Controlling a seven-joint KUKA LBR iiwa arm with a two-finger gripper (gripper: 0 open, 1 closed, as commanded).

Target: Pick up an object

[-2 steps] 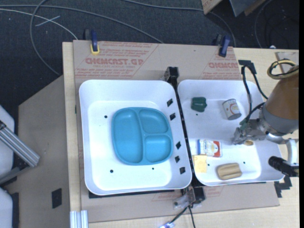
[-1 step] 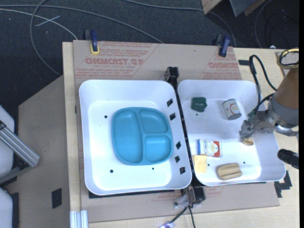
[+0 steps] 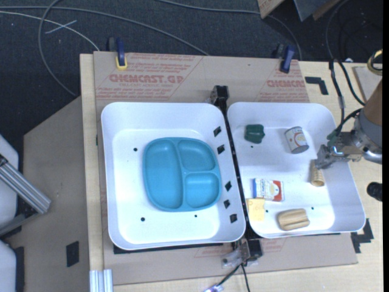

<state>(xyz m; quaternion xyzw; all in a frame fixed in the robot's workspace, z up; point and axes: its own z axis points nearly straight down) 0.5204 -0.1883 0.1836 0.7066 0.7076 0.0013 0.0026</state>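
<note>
Dark carpet with thin cables surrounds a wooden bench (image 3: 85, 163); on it two shallow white bins lie side by side. Nearest to the camera, at the front of the right bin (image 3: 340, 215), a tan bread-like block (image 3: 293, 219) lies just beside a small yellow piece (image 3: 256, 210); a little behind them is a white packet with red and blue print (image 3: 268, 190); farther back a small cork-coloured cylinder (image 3: 316, 175) lies near the bin's right wall; beyond it, a small tin can (image 3: 296, 139) lies on its side, and a dark green object (image 3: 254, 133) sits to its left, well apart from the can. The left bin (image 3: 121, 126) carries a blue divided plate (image 3: 182, 173) in its middle, with three compartments. The gripper (image 3: 324, 157) comes in over the right bin's right edge, just above the cork-coloured cylinder; nothing is visible between its tips, and how wide it is spread I cannot tell; the grey arm (image 3: 372, 126) rises behind it. At the far edge of the bench, two blue clamps (image 3: 121, 52) hold a printed cardboard sheet (image 3: 158, 75).
</note>
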